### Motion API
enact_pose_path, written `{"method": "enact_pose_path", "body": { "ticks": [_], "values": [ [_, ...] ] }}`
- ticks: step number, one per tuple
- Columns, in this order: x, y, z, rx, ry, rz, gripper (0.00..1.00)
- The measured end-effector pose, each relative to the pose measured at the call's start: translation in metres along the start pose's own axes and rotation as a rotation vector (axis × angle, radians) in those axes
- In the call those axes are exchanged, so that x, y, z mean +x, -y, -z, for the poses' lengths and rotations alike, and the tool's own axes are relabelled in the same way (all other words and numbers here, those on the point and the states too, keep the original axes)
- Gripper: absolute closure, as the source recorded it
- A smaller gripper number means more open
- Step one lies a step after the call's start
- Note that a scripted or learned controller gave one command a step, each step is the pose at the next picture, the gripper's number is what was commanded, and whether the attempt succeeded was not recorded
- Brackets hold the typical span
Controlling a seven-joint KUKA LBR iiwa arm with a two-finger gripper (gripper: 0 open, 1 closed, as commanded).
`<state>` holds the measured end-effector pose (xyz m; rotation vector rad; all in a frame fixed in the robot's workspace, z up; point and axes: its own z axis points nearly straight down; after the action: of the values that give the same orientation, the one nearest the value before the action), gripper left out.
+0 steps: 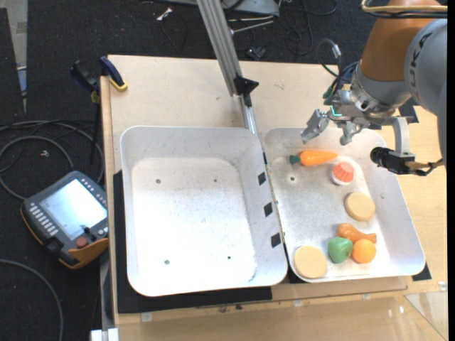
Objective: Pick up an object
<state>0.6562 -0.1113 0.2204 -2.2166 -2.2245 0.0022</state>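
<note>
The right bin [398, 212] holds a toy carrot [317, 158] near its far edge; the gripper [331, 128] hovers above, fingers apart and empty.

Worktop [185, 91]: pale wood surface; landmark for the entries below.
Left bin [188, 204]: shallow, white, lying on the worktop toward its near edge.
Metal strut [220, 38]: grey bar slanting in over the worktop's far edge, ending at a black fitting [245, 89].
Clamp [106, 73]: black with a yellow tip, at the worktop's far left corner.
Teach pendant [67, 219]: orange and grey with a lit screen, on the floor left of the worktop.
Cables [28, 169]: black, looped on the dark floor left of the worktop.
</note>
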Motion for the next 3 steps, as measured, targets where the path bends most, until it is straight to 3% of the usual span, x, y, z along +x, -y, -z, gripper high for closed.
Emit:
{"method": "enact_pose_path", "body": {
  "ticks": [2,3],
  "values": [
    [-0.001,-0.001,-0.110,0.003,0.000,-0.004,0.00],
    [0.000,0.000,-0.126,0.001,0.000,-0.004,0.00]
  ]
}}
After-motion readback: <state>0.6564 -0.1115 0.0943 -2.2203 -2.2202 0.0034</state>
